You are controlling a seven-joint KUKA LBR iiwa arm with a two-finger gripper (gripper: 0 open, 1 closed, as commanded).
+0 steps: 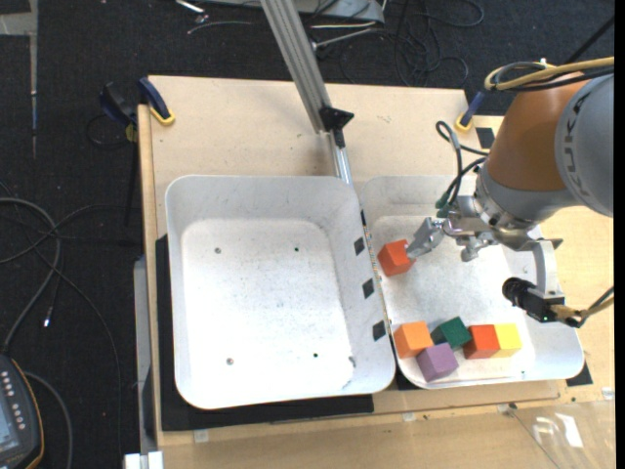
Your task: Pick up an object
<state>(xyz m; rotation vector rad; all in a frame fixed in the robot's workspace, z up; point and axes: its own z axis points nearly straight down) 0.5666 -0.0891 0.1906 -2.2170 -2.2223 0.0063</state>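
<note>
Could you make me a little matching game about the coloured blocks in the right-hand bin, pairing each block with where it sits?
Things:
1. yellow block
2. purple block
3. green block
4. lone orange-red block

Places:
A. apart from the cluster, near the bin's left wall, beside the claw
B. right end of the cluster
C. nearest the bin's front edge
D. in the cluster, between two orange blocks

Pairs: 1-B, 2-C, 3-D, 4-A

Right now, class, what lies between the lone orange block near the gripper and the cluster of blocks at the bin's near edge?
In the camera view, bare white bin floor separates the lone orange block from the cluster; nothing sits between them.
</note>
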